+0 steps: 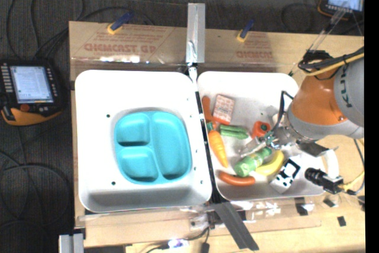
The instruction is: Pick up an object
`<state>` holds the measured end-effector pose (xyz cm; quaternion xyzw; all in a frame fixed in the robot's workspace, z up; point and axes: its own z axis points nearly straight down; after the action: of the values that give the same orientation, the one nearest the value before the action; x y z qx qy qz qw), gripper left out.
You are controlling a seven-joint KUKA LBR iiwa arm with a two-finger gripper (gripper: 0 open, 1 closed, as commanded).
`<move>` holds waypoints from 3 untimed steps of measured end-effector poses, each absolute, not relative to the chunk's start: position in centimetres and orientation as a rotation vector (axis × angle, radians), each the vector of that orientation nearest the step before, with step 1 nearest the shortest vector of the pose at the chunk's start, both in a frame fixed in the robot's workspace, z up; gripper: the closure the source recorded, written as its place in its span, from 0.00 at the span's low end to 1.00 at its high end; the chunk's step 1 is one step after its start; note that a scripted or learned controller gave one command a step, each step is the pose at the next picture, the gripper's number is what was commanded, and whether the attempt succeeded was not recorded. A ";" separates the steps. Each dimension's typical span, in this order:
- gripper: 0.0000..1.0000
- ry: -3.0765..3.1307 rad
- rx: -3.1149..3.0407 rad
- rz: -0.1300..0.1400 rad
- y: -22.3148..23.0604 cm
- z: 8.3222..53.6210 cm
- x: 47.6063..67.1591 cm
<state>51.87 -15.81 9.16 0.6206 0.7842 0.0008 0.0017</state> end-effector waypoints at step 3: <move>1.00 2.676 1.646 0.000 -15.9 16.9 61.2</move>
<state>61.23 -15.86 16.86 0.5240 0.8517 0.0001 -0.0003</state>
